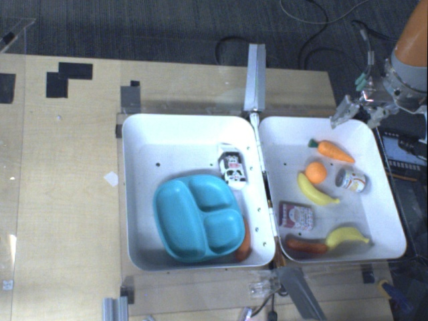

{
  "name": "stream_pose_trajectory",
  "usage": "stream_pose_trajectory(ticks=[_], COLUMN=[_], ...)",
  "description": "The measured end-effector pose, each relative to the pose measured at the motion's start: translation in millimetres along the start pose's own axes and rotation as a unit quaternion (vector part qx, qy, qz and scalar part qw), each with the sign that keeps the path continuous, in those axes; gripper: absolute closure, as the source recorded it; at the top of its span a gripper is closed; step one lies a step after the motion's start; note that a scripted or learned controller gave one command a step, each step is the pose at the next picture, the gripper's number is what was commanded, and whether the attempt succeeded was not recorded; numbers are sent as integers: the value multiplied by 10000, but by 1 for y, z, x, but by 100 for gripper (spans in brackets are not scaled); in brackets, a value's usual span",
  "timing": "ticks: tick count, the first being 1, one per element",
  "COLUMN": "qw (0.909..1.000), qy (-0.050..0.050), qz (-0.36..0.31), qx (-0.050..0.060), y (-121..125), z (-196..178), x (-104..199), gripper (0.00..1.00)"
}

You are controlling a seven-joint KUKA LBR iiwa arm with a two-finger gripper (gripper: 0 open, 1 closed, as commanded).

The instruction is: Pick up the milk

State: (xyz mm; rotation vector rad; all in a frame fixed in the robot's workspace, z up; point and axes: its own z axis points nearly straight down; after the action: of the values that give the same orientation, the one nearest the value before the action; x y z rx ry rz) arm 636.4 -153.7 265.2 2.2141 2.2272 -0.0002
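— Where's the milk?
— In the left bin (134, 179), near its right wall. A small white milk carton (232, 166) with a black-and-white cow picture, lying just past the top corner of the blue divided plate (198, 216).
— Anything else in there?
— Something orange-brown (245, 245) peeking out from under the plate's right edge. Too hidden to name.
— And the gripper?
— Up by the far right corner of the right bin (384, 179). Gripper (358, 112) over the rim there, fingers spread apart, nothing between them. Well away from the milk.
— What's in the right bin?
— A carrot (332, 151) near the top. Below it an orange (315, 172) touching a yellow banana (314, 190). Beside those, a small can (352, 180) on its side. Lower down, a dark red packet (296, 216), another banana (346, 235), and a brown sausage-like thing (306, 247) at the front.
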Motion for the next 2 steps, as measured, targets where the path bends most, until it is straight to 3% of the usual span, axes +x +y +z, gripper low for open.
stream_pose_trajectory(ticks=[1, 2], qw=[9978, 9981], qy=[2, -7], qz=[660, 615], qx=[1, -12], y=[24, 26], z=[74, 64], x=[-11, -10], gripper=[0, 100])
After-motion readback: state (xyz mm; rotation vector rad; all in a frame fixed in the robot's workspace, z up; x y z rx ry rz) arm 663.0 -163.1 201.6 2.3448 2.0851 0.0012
